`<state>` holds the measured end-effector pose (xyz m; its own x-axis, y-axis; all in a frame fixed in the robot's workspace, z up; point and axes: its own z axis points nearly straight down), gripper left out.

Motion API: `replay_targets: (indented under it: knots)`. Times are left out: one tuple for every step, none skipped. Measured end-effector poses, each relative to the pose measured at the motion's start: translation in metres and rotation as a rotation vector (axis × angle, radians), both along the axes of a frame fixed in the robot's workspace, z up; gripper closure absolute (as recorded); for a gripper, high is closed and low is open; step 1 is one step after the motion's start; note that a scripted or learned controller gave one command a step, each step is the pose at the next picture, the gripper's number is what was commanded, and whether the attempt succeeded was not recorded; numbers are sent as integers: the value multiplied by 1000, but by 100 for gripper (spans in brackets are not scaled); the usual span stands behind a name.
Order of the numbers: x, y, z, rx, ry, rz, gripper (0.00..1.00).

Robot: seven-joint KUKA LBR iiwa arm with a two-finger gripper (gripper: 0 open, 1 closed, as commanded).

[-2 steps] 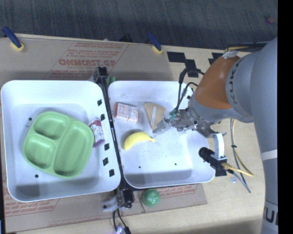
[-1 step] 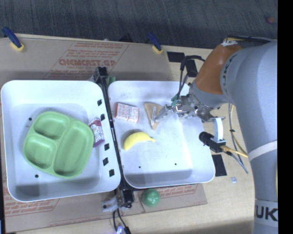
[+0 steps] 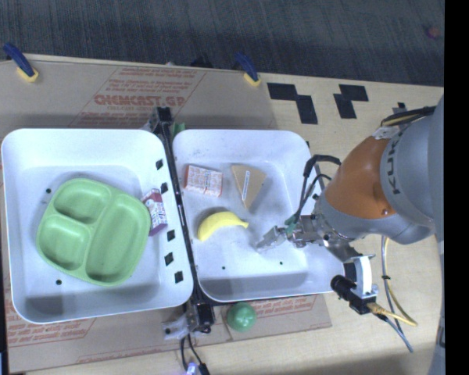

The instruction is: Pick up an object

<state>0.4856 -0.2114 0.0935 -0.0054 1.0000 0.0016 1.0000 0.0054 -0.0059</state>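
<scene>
A green ball (image 3: 240, 316) sits on the bench at its near edge, just outside the two white bins (image 3: 16, 209). Two blue clamps (image 3: 21, 62) grip the far edge, one at the far left corner, the other (image 3: 247, 67) toward the middle. Black marker shapes (image 3: 320, 98) lie toward the far right.

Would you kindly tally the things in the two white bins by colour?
Green: 1, the plate
Yellow: 1, the banana
Orange-red: 1, the box
Tan: 1, the wedge
Purple: 1, the packet
Total: 5
</scene>
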Motion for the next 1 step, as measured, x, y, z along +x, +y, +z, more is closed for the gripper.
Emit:
replay_targets:
  knots:
    - [75, 67, -2, 0, -3, 5, 0]
